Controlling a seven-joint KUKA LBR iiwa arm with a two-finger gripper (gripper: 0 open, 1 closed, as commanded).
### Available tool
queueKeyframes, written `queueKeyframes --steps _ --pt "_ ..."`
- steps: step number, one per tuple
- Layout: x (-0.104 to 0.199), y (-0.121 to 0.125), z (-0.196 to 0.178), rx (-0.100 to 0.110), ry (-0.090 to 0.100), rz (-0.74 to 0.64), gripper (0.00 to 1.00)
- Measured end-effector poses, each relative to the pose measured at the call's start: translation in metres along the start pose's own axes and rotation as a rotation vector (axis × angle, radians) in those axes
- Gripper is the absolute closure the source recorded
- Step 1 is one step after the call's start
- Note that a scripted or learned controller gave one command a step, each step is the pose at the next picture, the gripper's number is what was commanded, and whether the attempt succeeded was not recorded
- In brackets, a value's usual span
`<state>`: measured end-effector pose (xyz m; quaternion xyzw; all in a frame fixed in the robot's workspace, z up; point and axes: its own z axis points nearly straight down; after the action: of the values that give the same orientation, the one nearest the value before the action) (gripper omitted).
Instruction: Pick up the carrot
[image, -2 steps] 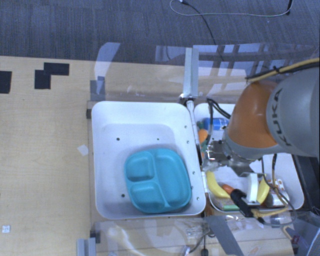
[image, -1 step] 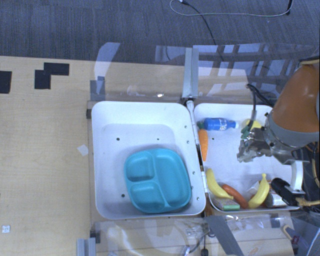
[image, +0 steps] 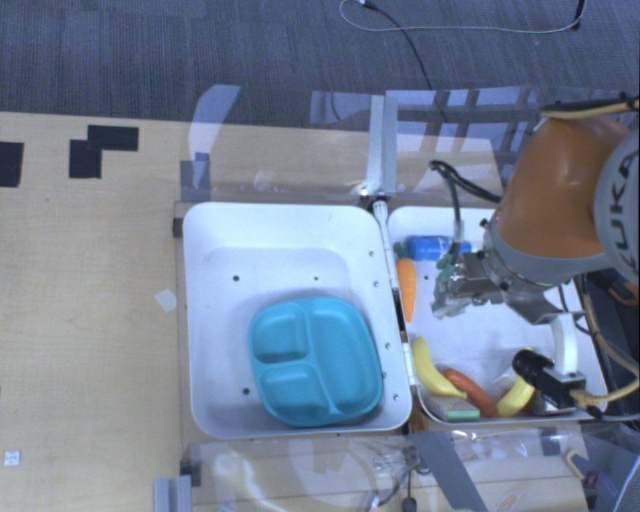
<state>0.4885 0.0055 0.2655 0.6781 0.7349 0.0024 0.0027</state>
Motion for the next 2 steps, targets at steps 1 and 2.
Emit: queueKeyframes --steps 1,2 --pt "0.043 0.003 -0.001 0.003 0.001 -0.127 1.0" --pt "0.032 0.002 -0.062 0.001 0.001 0.201 1.0"
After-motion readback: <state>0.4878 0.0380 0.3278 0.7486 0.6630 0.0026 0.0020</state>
